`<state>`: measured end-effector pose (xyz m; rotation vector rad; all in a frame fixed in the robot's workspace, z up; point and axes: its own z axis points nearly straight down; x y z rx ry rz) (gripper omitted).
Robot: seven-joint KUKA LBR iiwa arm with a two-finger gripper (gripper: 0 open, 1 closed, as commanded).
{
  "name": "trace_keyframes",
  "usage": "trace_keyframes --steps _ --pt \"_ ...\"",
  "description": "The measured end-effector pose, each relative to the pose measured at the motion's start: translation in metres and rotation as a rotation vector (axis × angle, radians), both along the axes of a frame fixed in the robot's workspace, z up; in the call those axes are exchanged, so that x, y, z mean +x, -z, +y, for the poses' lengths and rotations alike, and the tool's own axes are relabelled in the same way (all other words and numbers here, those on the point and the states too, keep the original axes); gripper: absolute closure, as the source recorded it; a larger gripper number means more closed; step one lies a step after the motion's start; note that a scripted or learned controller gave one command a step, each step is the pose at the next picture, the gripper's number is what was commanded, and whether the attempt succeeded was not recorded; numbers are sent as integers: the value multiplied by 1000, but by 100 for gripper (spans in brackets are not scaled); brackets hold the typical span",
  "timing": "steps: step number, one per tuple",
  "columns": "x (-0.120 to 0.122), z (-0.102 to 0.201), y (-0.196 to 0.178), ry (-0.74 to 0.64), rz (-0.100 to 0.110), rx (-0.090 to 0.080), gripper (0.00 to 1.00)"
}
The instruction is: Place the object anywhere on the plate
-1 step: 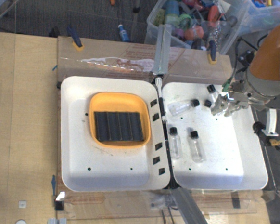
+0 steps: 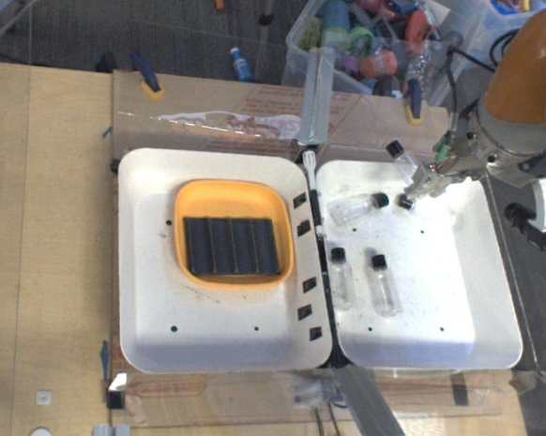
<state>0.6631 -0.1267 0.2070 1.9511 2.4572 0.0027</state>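
Note:
An orange plate [image 2: 192, 199] sits in the left bin [image 2: 144, 306] with a black ridged block [image 2: 232, 245] lying on it. Several clear vials with black caps lie in the right bin [image 2: 454, 311]: one [image 2: 357, 208] near its upper left, two [image 2: 341, 276] [image 2: 383, 287] side by side in the middle, and one [image 2: 400, 157] by the far rim. My gripper [image 2: 414, 193] hangs low over the upper part of the right bin, just right of the upper-left vial's cap. It is too small and dark to show what it holds, if anything.
A black divider with clips [image 2: 309, 262] runs between the two bins. A clear crate of coloured toys [image 2: 391, 34] stands behind the bench. The arm's orange band [image 2: 540, 55] is at the top right.

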Motion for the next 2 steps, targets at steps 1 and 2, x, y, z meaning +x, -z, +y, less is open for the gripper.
trace_keyframes --steps 1,2 --pt "4 13 -20 -95 0 -1 100" --pt "4 25 -42 -262 -2 -1 100"
